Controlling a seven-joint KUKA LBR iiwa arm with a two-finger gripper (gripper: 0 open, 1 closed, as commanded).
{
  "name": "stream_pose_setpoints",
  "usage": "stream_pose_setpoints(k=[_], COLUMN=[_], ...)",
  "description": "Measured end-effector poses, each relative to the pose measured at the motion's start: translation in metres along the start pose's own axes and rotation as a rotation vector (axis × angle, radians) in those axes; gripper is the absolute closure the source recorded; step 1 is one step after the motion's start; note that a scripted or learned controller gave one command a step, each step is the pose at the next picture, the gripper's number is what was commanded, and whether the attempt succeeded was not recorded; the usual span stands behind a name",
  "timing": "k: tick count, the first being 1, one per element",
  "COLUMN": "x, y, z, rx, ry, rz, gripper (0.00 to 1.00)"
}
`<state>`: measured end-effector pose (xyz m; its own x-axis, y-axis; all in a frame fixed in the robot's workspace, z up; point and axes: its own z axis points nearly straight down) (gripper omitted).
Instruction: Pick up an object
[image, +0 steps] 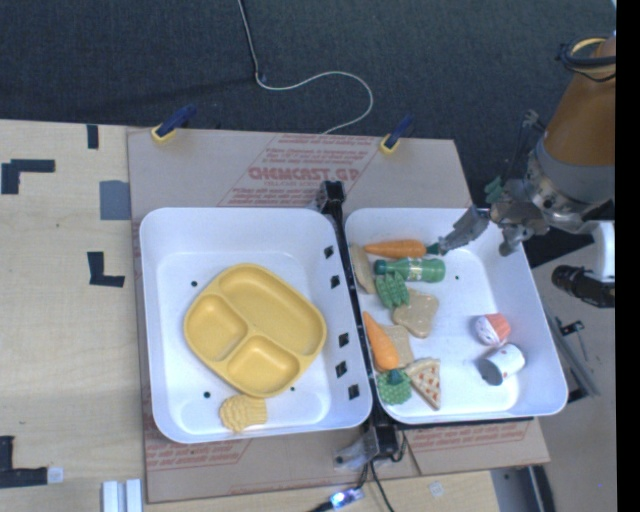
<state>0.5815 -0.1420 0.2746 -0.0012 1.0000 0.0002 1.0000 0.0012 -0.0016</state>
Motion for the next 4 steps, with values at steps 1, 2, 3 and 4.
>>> stream_pose_setpoints(k=[1, 2, 3, 4], x=[-0.004, -0.007, -0.003, -0.002], y=[-0.009, -0.006, -0.014, -0.013], z=[0.059, 0.122, 0.169, 0.19], rx=[0.006, 0.007, 0.004, 0.0], ry=[0.0, 0.0, 0.0, 0.0], rz=[0.001, 0.0, 0.0, 0.0], gripper=[0.0, 0.0, 0.0, 0.0])
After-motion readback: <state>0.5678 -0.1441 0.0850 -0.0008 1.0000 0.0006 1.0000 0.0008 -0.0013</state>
